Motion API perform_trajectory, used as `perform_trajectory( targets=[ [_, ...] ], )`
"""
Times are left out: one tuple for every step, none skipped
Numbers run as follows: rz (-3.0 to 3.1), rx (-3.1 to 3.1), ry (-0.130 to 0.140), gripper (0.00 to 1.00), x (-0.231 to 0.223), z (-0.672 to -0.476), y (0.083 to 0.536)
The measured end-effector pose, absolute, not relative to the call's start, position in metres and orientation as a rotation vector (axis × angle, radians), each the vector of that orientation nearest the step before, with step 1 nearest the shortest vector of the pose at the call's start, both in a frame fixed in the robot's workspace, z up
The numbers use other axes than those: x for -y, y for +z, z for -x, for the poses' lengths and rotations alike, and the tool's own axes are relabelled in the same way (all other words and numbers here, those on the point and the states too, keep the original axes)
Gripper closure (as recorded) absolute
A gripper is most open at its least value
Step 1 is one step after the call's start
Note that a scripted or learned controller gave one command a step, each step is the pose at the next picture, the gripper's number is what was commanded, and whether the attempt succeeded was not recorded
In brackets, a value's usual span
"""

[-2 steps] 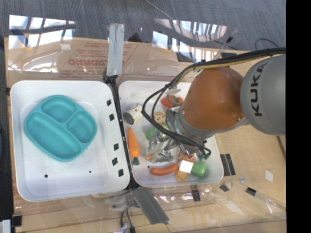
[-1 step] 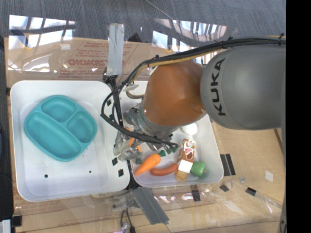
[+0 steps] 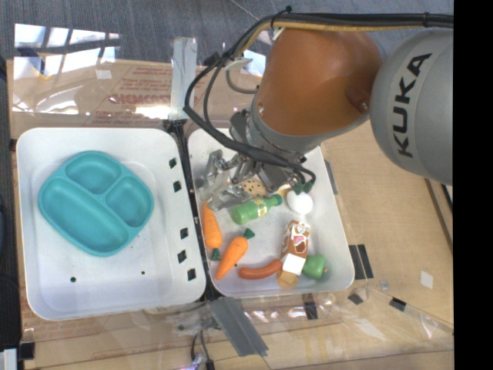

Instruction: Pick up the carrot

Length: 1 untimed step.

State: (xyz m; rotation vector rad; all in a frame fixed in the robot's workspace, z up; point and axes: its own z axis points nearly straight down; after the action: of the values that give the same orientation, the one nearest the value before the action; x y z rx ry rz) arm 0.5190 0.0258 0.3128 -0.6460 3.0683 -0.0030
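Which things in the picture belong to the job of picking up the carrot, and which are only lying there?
For the job:
- two carrots and in the right bin
- gripper

Just lying about:
- green bottle
- white egg
- sausage
- teal divided plate in the left bin

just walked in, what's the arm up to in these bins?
The grey KUKA arm hangs over the right white bin, its gripper low near the bin's far left corner, above a green bottle. Two orange carrots lie against the left wall, untouched. The left bin holds a teal divided plate.
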Motion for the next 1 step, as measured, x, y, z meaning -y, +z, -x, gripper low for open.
perform_trajectory(
  targets=[
    [0.973, -2.995, 0.005, 1.00, 0.0001, -0.5180, 0.2070]
  ],
)
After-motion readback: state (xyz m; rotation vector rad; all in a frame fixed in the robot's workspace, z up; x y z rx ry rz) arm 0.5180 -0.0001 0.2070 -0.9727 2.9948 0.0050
